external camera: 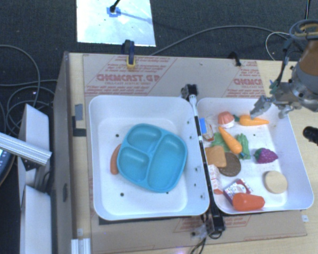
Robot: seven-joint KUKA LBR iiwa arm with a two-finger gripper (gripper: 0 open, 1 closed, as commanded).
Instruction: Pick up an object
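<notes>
Camera view, inventory by size, largest first.

Table (148, 70): carries 2 white bins side by side, so stock can sit apart from a drop zone.
Left bin (103, 115): holds a blue divided plate (151, 157) with a brown sausage (114, 159) tucked against its left edge.
Right bin (299, 168): toy food, loosely scattered for single picks.
End effector (265, 106): over the bin's upper rim, just beside the likely target; whether its fingers are spread or pressed together, cannot tell.
Upper carrot (253, 121): orange, tapered, lying flat near the bin's top edge, nothing gripping it.
Purple grapes (265, 155) and cream disc (275, 182): well apart, lower right.
</notes>
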